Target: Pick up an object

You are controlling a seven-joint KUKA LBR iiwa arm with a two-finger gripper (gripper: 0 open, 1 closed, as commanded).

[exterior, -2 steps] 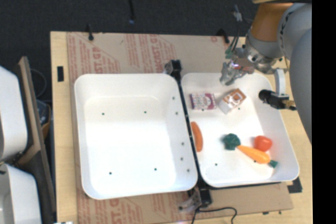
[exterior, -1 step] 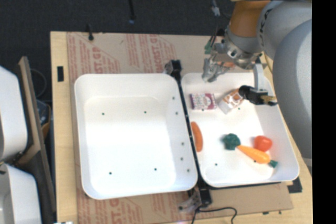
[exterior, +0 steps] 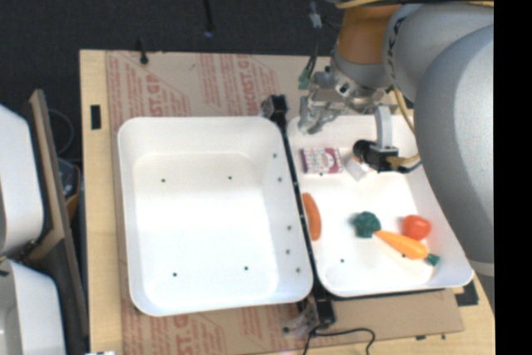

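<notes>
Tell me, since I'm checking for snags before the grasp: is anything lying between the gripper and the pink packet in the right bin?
Nothing visible does. The gripper hangs over the right bin's far end, and the pink packet lies just in front of it with only bare white floor between.

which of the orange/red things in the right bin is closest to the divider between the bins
The elongated orange piece lying right along the right bin's left wall. The red piece and the carrot sit far over toward the bin's right side.
</notes>
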